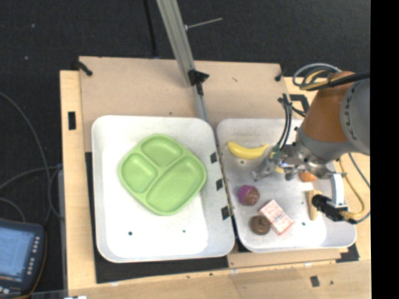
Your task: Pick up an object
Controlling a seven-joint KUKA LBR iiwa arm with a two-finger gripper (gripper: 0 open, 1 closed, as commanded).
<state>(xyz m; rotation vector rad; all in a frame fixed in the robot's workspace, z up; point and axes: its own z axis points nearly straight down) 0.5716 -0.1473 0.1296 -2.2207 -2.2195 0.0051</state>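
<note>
In the right bin (249, 242) lie a yellow banana (247, 149) near the back, a purple round fruit (249, 195), a brown round object (260, 224) and a pink and white box (276, 216). My gripper (269, 167) hangs over the bin's middle, just right of and below the banana and above the purple fruit. Nothing shows between its fingers. The arm's orange band (324, 120) rises to the right. An orange object (308, 176) peeks out beside the wrist, partly hidden by it.
The left bin (112, 229) holds a green divided plate (163, 174). A metal pole (177, 36) slants up behind the bins. A cream stick-like item (310, 204) lies at the right bin's right side, next to black cable fittings (327, 205).
</note>
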